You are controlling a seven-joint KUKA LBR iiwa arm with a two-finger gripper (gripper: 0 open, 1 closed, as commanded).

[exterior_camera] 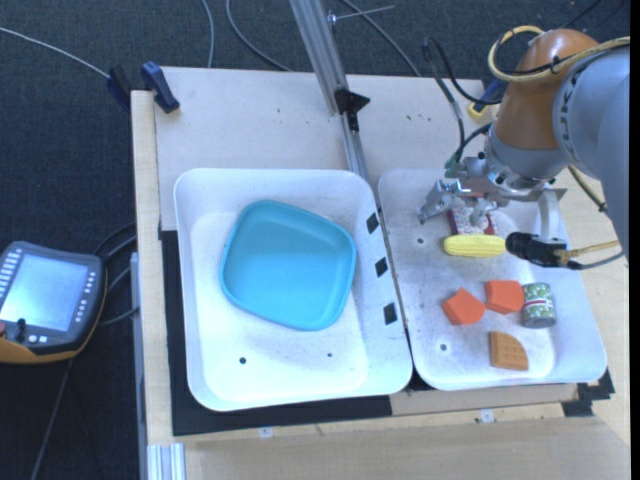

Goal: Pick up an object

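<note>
- The hand (468,200) hangs low in the upper part of the right bin (430,363); I cannot tell if it grips anything.
- A yellow corn cob (474,246) lies just below it.
- Two orange blocks (463,307), a small can (538,304) and a waffle piece (507,350) sit lower right.
- A blue plate (288,264) fills the left bin (200,238).

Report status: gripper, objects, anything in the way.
Gripper low in right bin, just above the yellow corn. Nothing seen held. Orange blocks, small can and wedge lie nearer the front. Blue plate in left bin.
</note>
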